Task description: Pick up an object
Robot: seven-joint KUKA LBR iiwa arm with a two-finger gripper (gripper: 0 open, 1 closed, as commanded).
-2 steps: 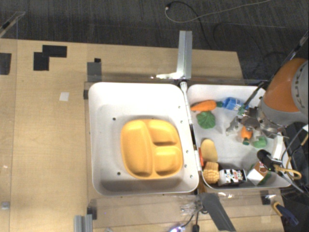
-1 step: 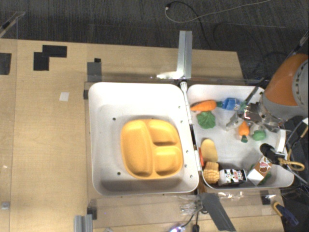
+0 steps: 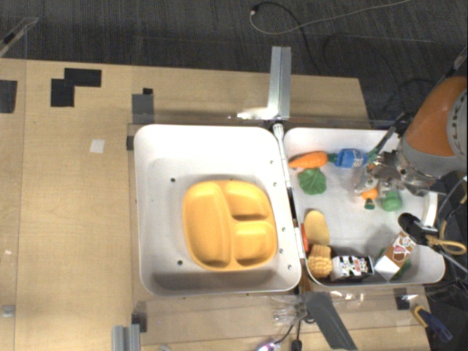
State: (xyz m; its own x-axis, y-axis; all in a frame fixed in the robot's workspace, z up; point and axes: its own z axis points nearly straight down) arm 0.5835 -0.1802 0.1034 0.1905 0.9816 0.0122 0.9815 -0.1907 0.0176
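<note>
You see the tool (image 3: 374, 172) low in the right bin (image 3: 344, 229), above a small orange piece (image 3: 371, 194) beside a green toy (image 3: 390, 201); its grip can't be told.

A wooden bench (image 3: 66, 218) carries two white bins side by side. The left bin (image 3: 153, 196), well apart from the gripper (image 3: 374, 175), holds a yellow divided tray (image 3: 227, 224). A metal post (image 3: 280, 79) stands behind the bins' join. A dark cable (image 3: 329, 20) lies on the grey floor (image 3: 146, 13) beyond.
</note>
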